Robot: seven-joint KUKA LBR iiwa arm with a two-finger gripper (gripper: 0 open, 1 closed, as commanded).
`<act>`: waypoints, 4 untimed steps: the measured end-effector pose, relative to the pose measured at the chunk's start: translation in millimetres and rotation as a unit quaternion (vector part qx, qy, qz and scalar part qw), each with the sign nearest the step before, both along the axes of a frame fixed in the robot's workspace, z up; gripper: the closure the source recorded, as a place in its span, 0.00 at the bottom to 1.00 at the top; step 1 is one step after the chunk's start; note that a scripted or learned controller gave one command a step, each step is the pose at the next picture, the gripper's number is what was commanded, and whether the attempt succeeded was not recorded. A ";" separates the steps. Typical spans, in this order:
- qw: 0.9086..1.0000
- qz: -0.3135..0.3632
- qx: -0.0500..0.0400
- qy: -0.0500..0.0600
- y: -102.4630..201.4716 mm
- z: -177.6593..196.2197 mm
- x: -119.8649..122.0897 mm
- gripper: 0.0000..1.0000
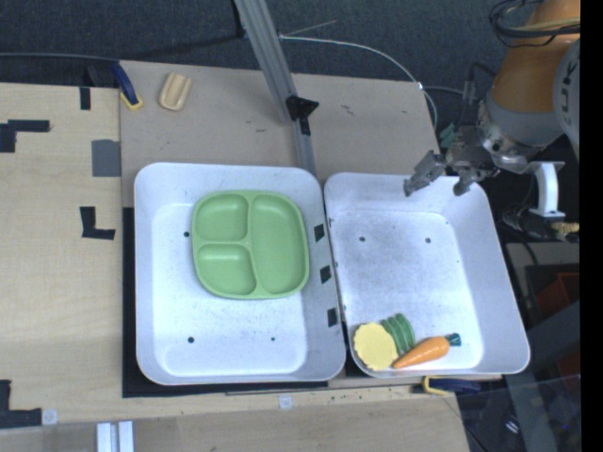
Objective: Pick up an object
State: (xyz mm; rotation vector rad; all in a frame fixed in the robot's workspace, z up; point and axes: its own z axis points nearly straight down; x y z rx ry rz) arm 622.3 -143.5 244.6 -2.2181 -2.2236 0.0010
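The grey two-finger end effector (439, 175) hovers over the far rim of the shallow white plastic right-hand bin (471, 252), fingers spread apart and holding nothing. The likely targets lie well away from it, at the bin's near edge: a smooth orange toy carrot (421, 350) touching a flat yellow ridged disc (374, 346) and a green ribbed piece (400, 328). Crowded together against the wall, they could slip or get pinched together. A glossy green divided plate (251, 244) sits in the left-hand white bin (160, 281).
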 end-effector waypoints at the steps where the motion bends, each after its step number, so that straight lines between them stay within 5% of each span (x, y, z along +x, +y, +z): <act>1: 1.000 0.000 0.000 0.000 0.0 0.0 0.0 0.00; 4: 1.000 0.000 -0.001 0.000 11.3 -157.8 -3.7 0.00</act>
